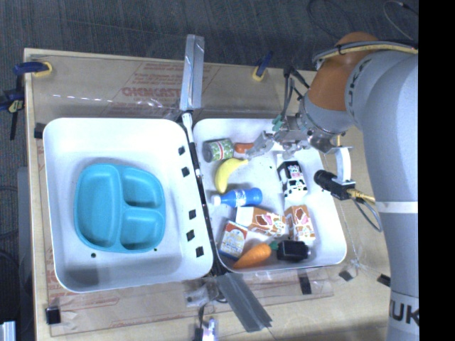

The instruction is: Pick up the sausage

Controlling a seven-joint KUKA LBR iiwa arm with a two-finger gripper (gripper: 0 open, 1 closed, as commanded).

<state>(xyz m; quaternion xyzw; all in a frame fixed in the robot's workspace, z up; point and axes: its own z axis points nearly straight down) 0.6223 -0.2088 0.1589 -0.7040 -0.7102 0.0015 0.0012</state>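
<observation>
Two white bins (pixel 71 261) of smooth, slightly glossy plastic are seen, the one far from the gripper (pixel 274 139) holding a matt blue plastic tray (pixel 121 208). The gripper itself is made of bare grey metal, and the arm (pixel 394 141) behind it is finished in smooth matt grey with a glossy orange band (pixel 330 84). Just beside the gripper a small reddish sausage (pixel 244 148) with a smooth skin is shown, next to a can (pixel 219 150) wrapped in a shiny printed label. Further from the gripper a glossy yellow banana (pixel 227 172), a blue plastic bottle (pixel 238 197), printed cardboard cartons (pixel 264 222) and a smooth orange carrot (pixel 254 256) are found. The bench (pixel 106 84) is covered in clear film over brown cardboard
</observation>
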